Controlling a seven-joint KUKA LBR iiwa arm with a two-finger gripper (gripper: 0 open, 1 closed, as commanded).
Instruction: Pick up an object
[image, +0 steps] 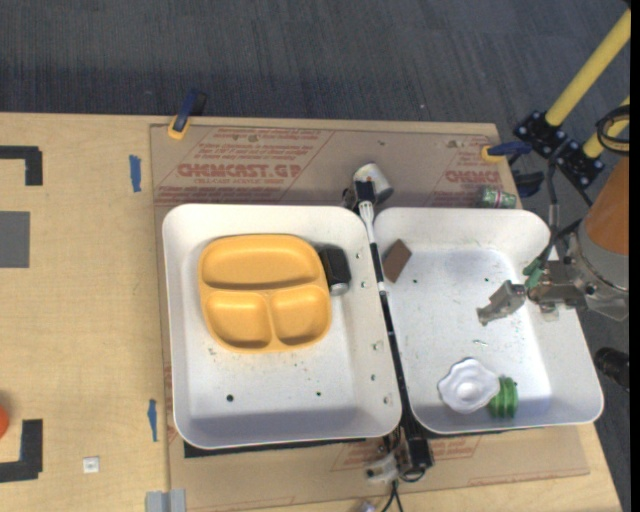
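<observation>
I see my gripper (497, 306) over the right white shallow plastic bin (570, 400), fingers narrowly parted, holding nothing, above a white-and-green plastic object (478, 388).

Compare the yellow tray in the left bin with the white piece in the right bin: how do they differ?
The yellow divided tray is far bigger than the white piece. The tray has three compartments; the white piece is one rounded, lumpy shape. The tray sits toward the far side of the left bin; the white piece lies near the right bin's front wall, beside a green object. Both lie flat.
</observation>
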